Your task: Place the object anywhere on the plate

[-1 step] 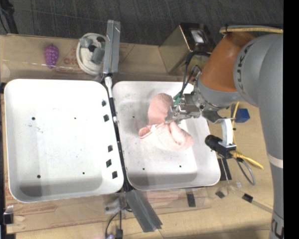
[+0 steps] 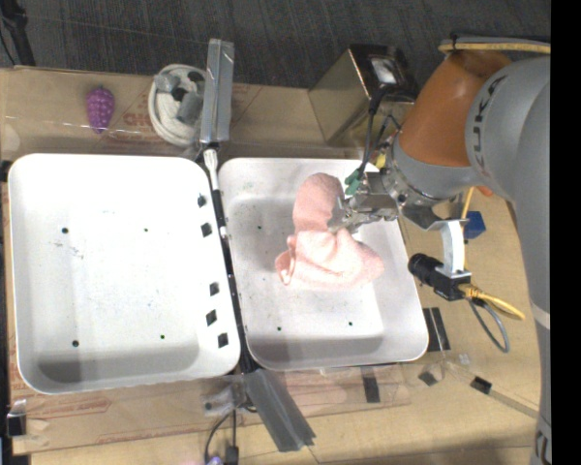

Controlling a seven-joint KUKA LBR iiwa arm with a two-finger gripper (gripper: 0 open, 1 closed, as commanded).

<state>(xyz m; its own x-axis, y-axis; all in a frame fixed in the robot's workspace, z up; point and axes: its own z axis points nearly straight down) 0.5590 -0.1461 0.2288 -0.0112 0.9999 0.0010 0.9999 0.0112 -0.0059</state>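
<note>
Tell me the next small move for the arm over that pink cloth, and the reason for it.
Probably lift straight up a little. The gripper sits at the upper right of the pink cloth, which lies bunched in the right bin. A short lift would show whether the cloth comes along.

We see a pale pink cloth (image 2: 324, 235) in the right bin (image 2: 271, 342) — soft, crumpled, bunched into folds. Its upper part rises in a rounded hump toward the bin's far right side, while the lower part spreads wide and flat on the white floor — roughly mid-bin, slightly right of centre, well apart from the left bin (image 2: 107, 260).
</note>
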